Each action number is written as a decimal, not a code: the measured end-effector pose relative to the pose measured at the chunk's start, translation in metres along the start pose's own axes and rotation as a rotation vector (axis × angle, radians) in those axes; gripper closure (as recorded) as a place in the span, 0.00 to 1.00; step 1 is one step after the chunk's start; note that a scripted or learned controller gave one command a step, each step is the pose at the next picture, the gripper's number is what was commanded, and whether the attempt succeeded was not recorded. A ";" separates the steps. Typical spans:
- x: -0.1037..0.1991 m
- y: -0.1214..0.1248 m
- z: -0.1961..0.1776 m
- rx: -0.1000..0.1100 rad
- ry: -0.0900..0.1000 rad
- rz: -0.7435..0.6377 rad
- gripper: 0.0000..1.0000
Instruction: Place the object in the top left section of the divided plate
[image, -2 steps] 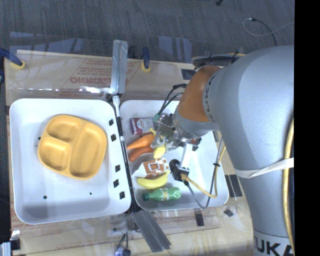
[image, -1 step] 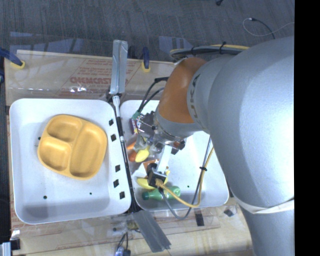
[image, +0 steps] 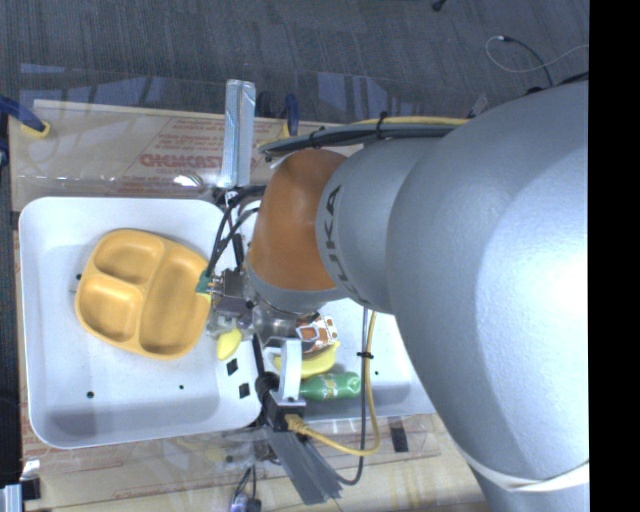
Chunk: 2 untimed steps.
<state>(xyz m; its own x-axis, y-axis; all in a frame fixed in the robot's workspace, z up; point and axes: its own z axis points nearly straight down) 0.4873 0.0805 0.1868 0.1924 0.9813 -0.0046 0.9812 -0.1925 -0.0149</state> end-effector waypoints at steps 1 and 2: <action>0.066 -0.026 -0.012 -0.004 -0.003 -0.310 1.00; 0.124 -0.039 -0.022 -0.004 -0.003 0.064 1.00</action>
